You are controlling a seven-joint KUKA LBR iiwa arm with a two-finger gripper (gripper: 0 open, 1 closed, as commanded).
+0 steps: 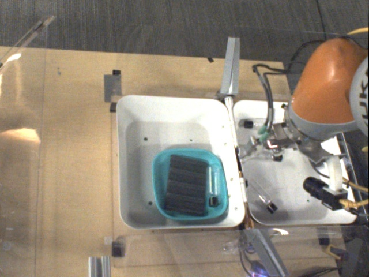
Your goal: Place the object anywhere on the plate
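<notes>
Gripper (270,145): low over right bin (294,209), near its left wall; open or closed, cannot tell. Arm (331,91): grey, orange band, entering from right, wrist above right bin. Dark ridged object (186,184): lying flat on teal plate (218,178), in left bin (173,117). Well apart from gripper.

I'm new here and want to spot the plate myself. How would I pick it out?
Start at the two shallow white bins side by side and take the left white bin. In its lower half sits a teal squarish plastic plate with rounded corners. It is the only coloured item there, and a dark grey ribbed block lies on it.
</notes>
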